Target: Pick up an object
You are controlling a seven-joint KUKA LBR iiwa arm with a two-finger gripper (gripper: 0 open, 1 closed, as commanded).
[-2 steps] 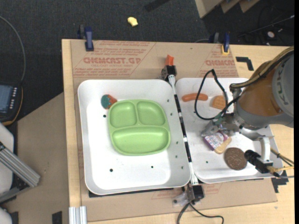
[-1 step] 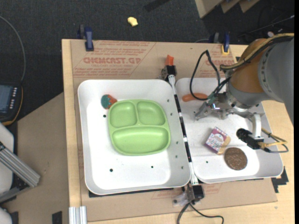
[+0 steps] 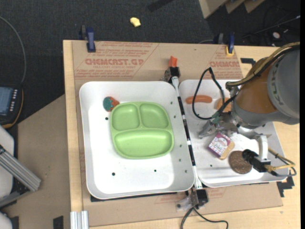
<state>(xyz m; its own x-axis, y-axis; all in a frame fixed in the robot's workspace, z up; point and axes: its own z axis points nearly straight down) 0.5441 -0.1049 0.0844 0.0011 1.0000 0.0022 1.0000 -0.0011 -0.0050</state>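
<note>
The right bin (image 3: 205, 173) holds an orange sausage-shaped toy (image 3: 198, 99) near its far edge. A purple and white packet (image 3: 219, 144) lies in the middle, and a brown round disc (image 3: 239, 162) lies just right of it. My gripper (image 3: 211, 127) reaches in from the right and hangs low over the bin's middle. It sits just above the packet and below the sausage toy. A small orange piece (image 3: 220, 104) shows beside the wrist. The arm's grey body hides the bin's right part. I see nothing held.
The left bin (image 3: 95, 166) holds a green divided plate (image 3: 141, 130) and a small teal and red toy (image 3: 110, 103) at its far left. A black cable (image 3: 202, 87) loops over the right bin's far part. Clamps stand along the bench's far edge.
</note>
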